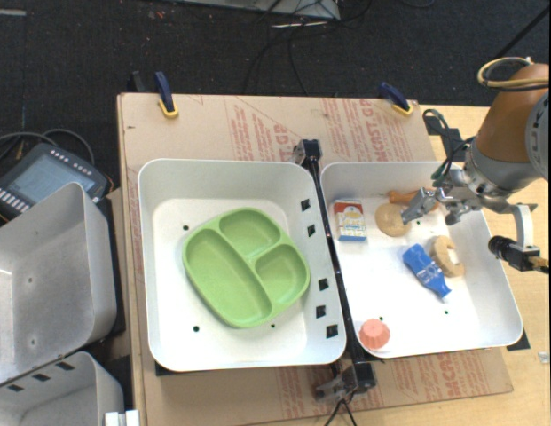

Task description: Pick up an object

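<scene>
The right bin (488,327) holds several small objects. A red, white and blue box (350,220) lies at its far left, with a tan round piece (390,219) beside it and an orange piece (401,197) just behind that. A blue object (426,270) and a tan ring (449,256) lie in the middle, and a pink cup (374,333) stands at the front edge. My gripper (436,206) hangs over the bin's back right part, just right of the tan round piece, open with nothing between its fingers.
The left bin (160,238) holds a green divided plate (247,266). A black divider (326,264) runs between the bins. Clamps (166,96) sit at the board's far edge. Grey containers (44,282) stand left of the bench.
</scene>
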